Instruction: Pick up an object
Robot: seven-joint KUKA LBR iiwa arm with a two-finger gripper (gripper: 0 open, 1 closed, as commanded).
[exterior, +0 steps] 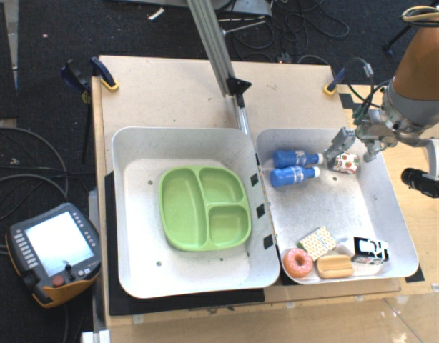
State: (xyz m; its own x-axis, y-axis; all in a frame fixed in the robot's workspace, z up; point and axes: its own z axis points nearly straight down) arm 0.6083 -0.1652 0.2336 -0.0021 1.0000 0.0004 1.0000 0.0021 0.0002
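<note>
Gripper (354,147) hovers spread at the small red-and-white object (345,163) — not pinching it. Misaligned, a finger could nudge it away — toward the blue bottles (294,168).

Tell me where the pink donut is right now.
The pink donut lies in the right bin, at its near left corner, beside the tan bun and just below the checkered cracker.

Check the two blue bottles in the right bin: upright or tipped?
Tipped. Both blue bottles lie on their sides on the right bin floor, side by side, white caps pointing toward the gripper.
</note>
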